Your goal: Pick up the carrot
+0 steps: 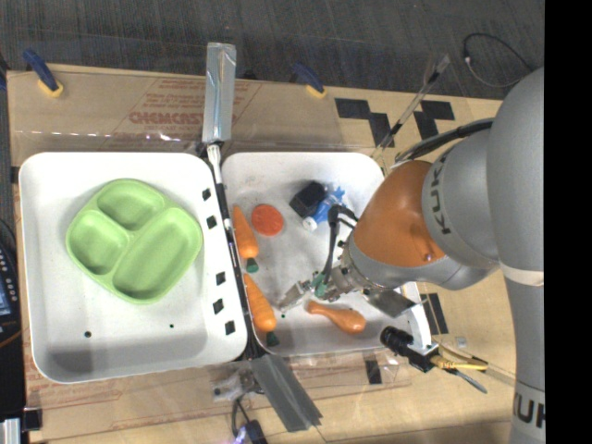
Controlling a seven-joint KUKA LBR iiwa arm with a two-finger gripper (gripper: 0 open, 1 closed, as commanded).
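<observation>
Two white bins sit side by side on the bench point(83, 391). Nearest the camera, in the right bin point(277, 166), an orange gourd-shaped piece point(339, 317) lies near the front wall. Just left of it, a carrot point(260, 304) rests along the divider between the bins, tip toward the front. The jaws point(319, 287) hang low over the middle of this bin, just above the gourd-shaped piece and to the right of that carrot; nothing shows between them, and whether they are spread or closed I cannot tell. Above them the grey arm point(499, 202) with its orange band point(396, 218) covers the bin's right side; part of the name "KUKA" reads on the grey casing.

Farther back, a second carrot point(245, 233) lies along the same divider, with a small dark green bit point(250, 266) just below its lower end. Beside it is a round red-orange disc point(267, 219), then a black and blue object point(315, 202) further right.

The left bin point(55, 340) holds a green divided plate point(135, 240) with three sections.

At the far edge, red print on the cardboard point(139, 100) reads partly "CHEMCAST".
</observation>
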